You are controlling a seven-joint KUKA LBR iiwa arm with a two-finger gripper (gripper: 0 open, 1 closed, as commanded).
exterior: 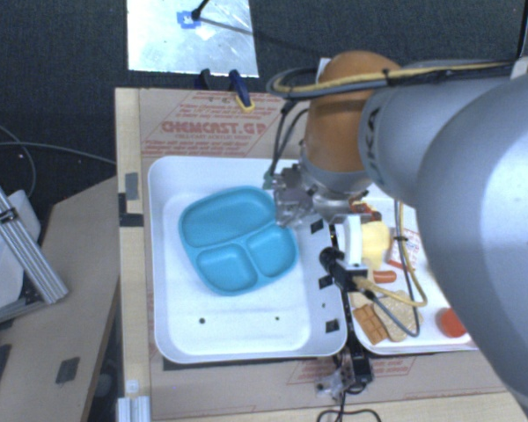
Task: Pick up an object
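A blue tray with three compartments lies tilted in the left bin, toward its upper half, its right corner close to the wall the two bins share. The lower part of this bin is bare white floor with two small dark spots.

The hand hangs just above the tray's upper right edge, at the end of the grey arm with its orange band bulking over it. Whether it touches the tray cannot be told, nor how wide it stands or whether it has hold of anything; the metal parts there are too small and crowded to read.

The right bin, largely covered by the arm, holds a jumble: a pale yellow piece, a small red sausage-shaped piece, a brown waffle-like piece and an orange-red round thing near the lower right. Black clips and cables run down along the dividing wall.

Both bins rest on a brown cardboard sheet printed in red letters, laid on the counter. Beyond it a shiny square plate lies on dark floor, and slanted metal rails stand at the left edge.
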